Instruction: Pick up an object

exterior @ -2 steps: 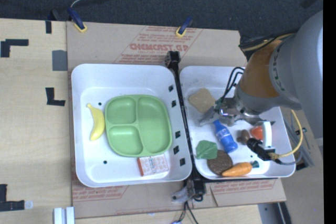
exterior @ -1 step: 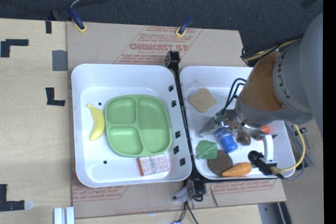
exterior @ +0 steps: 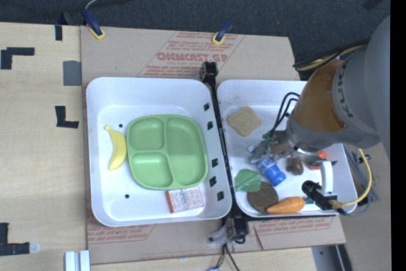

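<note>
The right bin (exterior: 257, 84) holds a tan square slice (exterior: 244, 120), a blue can-like object (exterior: 272, 172), a green leaf shape (exterior: 248, 181), a dark brown round piece (exterior: 261, 197), an orange carrot (exterior: 287, 204) and a small brown lump (exterior: 295, 166). My gripper (exterior: 271, 150) is down inside this bin, just above and touching the upper end of the blue object. The wrist with its orange band (exterior: 320, 105) hides much of the bin's right half. Nothing is visibly lifted.
The left bin (exterior: 100, 136) holds a yellow banana (exterior: 116, 148), a green divided plate (exterior: 168, 152) and a red-and-white packet (exterior: 184, 200). A black divider (exterior: 216, 136) runs between the bins. Cables and a black fitting (exterior: 312, 191) hang at the right bin's near right corner.
</note>
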